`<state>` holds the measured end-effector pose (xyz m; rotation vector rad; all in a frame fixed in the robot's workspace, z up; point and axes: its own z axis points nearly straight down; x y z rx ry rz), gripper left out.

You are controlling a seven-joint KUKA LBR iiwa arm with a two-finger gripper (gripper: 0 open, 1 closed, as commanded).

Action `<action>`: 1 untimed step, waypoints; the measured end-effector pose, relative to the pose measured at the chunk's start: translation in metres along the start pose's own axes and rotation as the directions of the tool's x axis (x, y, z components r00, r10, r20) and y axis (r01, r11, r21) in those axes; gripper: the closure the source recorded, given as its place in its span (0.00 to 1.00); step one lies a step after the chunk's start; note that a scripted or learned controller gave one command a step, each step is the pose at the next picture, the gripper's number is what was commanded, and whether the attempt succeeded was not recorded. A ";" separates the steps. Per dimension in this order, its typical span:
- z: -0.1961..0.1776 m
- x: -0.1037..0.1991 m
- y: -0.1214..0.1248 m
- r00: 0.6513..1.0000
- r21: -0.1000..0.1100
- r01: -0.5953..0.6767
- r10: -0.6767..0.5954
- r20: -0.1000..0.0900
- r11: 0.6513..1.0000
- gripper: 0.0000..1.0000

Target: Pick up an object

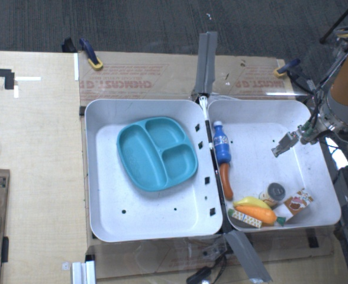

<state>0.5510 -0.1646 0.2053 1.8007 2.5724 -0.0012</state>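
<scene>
Nearest the camera, toy food (254, 212) is heaped in the right bin's (263, 116) near corner. The gripper (285, 144) hovers at the right wall, nothing between its fingers; open or closed, I cannot tell. Left, well apart, lies the blue bottle (221, 144), cap pointing far, long axis near-far.

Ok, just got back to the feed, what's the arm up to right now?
The pincer hangs over the right bin, near its right side, with nothing visibly in it. The objects lie apart from it: a blue bottle and a hot dog along the left wall, a carrot in the front pile. The left bin holds a blue divided plate.
</scene>
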 end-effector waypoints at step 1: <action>0.112 -0.001 -0.073 0.997 0.000 0.071 -0.071 -0.002 0.997 0.00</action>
